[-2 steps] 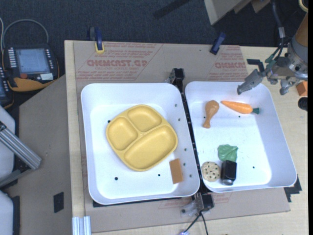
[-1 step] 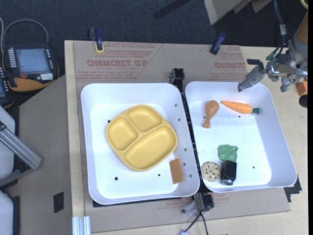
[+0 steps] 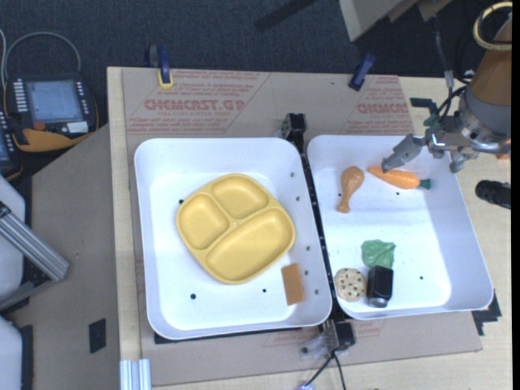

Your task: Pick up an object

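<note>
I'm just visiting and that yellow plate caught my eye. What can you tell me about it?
The plate is pale yellow, looks like matte plastic, and has rounded corners. Raised ridges split it into three wells: two small ones at the far side and one large one nearer the camera. It lies flat, turned at a slant, about mid-floor in the left bin. Nothing sits in its wells. A small tan block lies by its near right corner, close or perhaps touching.

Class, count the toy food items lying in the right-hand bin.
5: a drumstick and a carrot near the far end, then a green leafy piece, a cookie and a black item near the front. None looks hidden.
</note>
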Robot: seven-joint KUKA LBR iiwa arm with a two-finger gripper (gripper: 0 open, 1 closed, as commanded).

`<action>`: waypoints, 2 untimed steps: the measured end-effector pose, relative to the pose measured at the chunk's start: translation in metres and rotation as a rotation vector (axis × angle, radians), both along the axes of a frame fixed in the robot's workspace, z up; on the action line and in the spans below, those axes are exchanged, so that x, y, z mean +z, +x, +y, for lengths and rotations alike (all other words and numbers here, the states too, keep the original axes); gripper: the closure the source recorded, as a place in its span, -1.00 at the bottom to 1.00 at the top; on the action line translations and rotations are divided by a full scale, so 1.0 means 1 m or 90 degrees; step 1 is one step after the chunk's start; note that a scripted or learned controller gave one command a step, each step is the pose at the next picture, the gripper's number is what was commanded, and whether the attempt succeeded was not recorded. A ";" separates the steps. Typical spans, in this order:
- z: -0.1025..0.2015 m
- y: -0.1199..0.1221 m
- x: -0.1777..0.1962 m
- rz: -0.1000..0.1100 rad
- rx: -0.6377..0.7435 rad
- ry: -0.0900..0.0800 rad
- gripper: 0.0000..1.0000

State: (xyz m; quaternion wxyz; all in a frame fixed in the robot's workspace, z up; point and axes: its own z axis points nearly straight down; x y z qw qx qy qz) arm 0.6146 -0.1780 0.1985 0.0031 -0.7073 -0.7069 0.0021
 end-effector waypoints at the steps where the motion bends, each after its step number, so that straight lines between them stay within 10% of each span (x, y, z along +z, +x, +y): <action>1: -0.006 0.005 -0.059 -0.002 0.000 0.000 -1.00; 2: -0.005 0.004 -0.113 -0.001 0.000 0.000 -1.00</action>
